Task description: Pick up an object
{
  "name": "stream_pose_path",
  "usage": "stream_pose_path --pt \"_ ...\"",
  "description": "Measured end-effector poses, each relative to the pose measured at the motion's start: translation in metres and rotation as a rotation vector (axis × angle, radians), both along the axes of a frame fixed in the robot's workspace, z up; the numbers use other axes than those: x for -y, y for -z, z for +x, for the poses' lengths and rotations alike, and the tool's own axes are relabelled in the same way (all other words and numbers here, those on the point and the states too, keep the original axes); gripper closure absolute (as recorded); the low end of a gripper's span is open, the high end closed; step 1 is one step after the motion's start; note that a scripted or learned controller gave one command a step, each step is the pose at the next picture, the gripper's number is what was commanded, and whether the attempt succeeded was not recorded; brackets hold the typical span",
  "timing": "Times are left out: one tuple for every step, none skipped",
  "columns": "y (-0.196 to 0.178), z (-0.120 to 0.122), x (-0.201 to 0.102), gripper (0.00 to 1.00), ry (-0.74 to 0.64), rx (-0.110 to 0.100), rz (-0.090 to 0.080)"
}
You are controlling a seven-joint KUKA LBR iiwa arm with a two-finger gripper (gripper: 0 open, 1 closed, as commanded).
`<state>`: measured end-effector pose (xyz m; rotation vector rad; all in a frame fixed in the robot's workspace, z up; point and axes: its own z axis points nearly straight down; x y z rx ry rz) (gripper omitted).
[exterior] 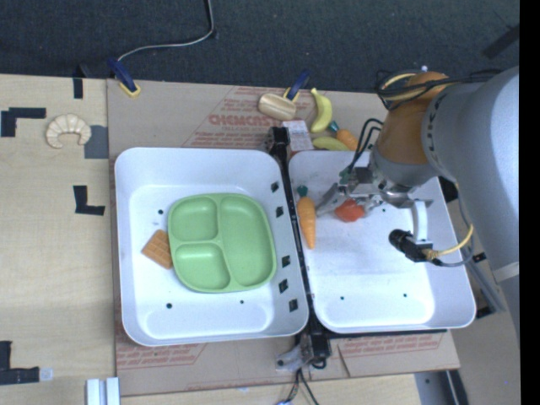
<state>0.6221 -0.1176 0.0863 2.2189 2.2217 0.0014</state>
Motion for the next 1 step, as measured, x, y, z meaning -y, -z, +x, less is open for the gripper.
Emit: stream_pose_path --pt "-0.0106 0.0005 0.0006 1.0 0.0 0.002 -0.002"
